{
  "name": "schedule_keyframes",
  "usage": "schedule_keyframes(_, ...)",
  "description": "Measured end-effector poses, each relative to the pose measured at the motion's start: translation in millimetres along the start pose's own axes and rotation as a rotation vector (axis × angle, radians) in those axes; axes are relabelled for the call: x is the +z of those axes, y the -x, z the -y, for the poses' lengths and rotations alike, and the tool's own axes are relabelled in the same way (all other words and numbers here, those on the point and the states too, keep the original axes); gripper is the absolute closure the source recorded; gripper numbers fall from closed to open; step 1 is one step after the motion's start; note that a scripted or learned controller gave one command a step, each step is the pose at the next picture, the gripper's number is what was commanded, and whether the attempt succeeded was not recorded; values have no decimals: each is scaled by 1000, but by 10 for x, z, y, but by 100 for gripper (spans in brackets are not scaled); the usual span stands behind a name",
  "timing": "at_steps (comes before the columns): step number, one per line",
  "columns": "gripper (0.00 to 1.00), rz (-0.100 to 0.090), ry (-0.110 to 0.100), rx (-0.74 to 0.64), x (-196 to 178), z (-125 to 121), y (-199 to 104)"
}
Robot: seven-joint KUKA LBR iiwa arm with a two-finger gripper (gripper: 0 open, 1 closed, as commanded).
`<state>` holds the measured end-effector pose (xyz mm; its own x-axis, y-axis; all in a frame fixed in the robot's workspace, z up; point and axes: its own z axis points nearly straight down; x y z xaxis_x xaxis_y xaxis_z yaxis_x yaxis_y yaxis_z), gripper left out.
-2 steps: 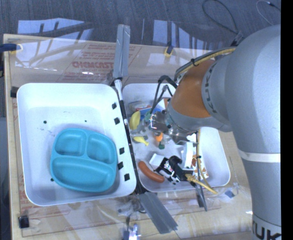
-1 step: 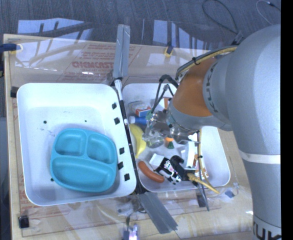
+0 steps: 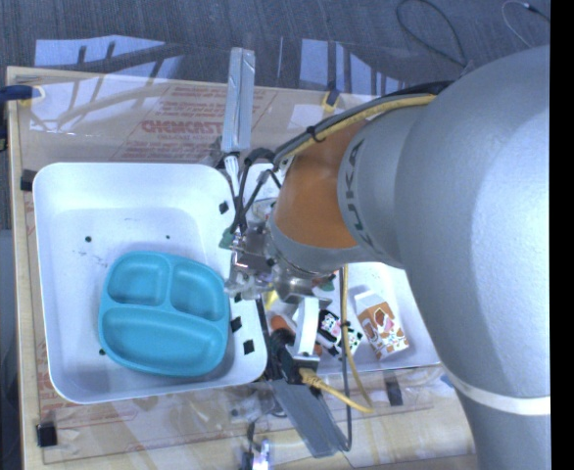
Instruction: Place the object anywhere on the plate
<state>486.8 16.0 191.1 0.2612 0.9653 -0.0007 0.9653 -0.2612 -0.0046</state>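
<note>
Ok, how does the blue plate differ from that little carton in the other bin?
The blue plate is a wide, flat tray with three compartments, lying in the left bin; the carton is a small, boxy pack in the right bin. The plate is one solid turquoise; the carton is white with orange-brown print. The plate lies fully in view; the arm hangs over the carton's bin. Both rest inside white bins.

Bench (image 3: 120, 125) w/ two white bins (image 3: 62, 213) side by side.
</note>
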Motion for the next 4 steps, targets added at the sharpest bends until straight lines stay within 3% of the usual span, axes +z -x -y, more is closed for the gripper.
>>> schedule_keyframes(1, 100, 1, 1, -16, 3, 321, -759)
schedule_keyframes(2, 100, 3, -5, 302, 843, 437, -1138)
schedule_keyframes(3, 100, 1, -2, 918, 1003, 516, -1456)
schedule_keyframes(4, 100, 8, 4, 507, 1001, 603, -1852)
